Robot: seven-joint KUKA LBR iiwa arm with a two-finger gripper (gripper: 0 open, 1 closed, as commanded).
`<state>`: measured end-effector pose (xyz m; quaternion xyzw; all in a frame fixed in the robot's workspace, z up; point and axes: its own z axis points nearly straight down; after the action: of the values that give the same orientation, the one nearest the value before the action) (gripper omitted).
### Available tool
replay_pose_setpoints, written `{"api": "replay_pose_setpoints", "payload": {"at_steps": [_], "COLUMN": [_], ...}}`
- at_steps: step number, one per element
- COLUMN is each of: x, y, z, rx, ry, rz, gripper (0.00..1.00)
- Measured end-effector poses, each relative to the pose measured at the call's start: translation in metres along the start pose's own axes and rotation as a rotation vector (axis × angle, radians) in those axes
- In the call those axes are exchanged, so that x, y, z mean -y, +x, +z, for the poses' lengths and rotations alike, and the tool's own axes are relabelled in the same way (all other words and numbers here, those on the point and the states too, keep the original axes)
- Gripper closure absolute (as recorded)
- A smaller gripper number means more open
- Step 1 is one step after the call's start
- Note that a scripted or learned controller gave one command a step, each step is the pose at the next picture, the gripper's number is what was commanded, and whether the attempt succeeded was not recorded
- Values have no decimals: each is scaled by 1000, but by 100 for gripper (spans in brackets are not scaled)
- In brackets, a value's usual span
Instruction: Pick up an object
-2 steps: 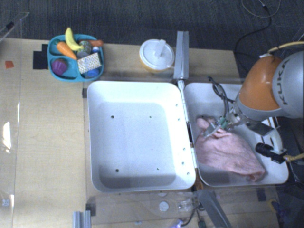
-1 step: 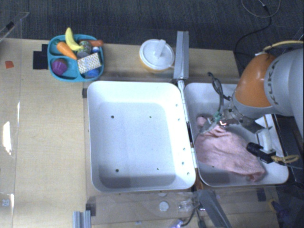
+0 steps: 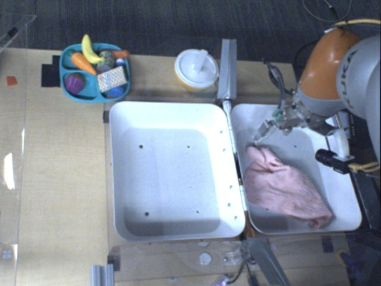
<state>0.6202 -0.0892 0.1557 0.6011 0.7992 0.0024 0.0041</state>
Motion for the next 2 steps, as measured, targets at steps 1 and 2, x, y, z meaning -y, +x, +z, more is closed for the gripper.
{"api": "replay_pose_setpoints", "payload": {"at_steps": [1, 2], "x": [43, 51], "y": [-7, -18], "z": [65, 66], "rx": [1, 1], "ry": [-4, -5], "rz": [-41, -54], "gripper": [0, 0]}}
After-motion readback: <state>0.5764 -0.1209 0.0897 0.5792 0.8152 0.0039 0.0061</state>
